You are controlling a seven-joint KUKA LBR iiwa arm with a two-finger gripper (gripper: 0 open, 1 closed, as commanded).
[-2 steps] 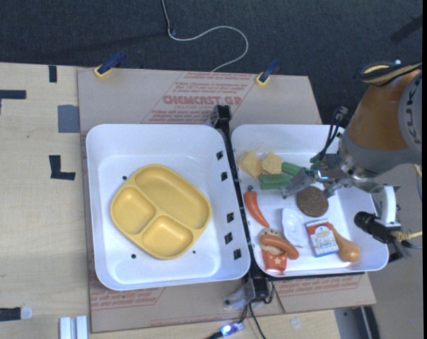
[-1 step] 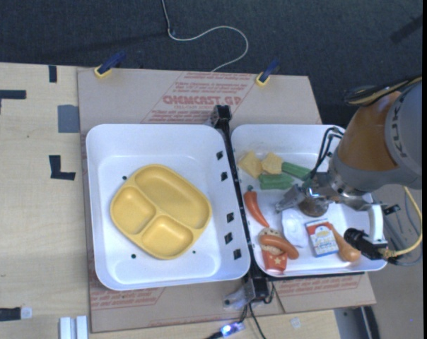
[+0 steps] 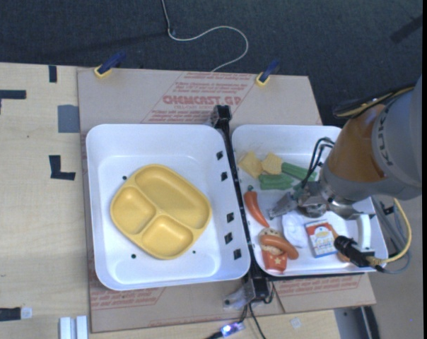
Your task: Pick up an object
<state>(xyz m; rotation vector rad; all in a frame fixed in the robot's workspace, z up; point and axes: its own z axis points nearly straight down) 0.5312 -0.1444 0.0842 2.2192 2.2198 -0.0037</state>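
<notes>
In the right bin (image 3: pixel 298 134), beside the divided yellow tray's (image 3: pixel 161 210) bin: gripper (image 3: pixel 283 207), jaws spread, holding nothing, hung just right of an orange chilli (image 3: pixel 255 207), below green pieces (image 3: pixel 275 181).

A divided plate (image 3: pixel 160 209) lies in the left bin (image 3: pixel 100 154); toy foods (image 3: pixel 270 182) fill the right bin (image 3: pixel 284 134).

A yellow divided tray (image 3: pixel 160 210) lies in the left bin (image 3: pixel 104 147).
</notes>
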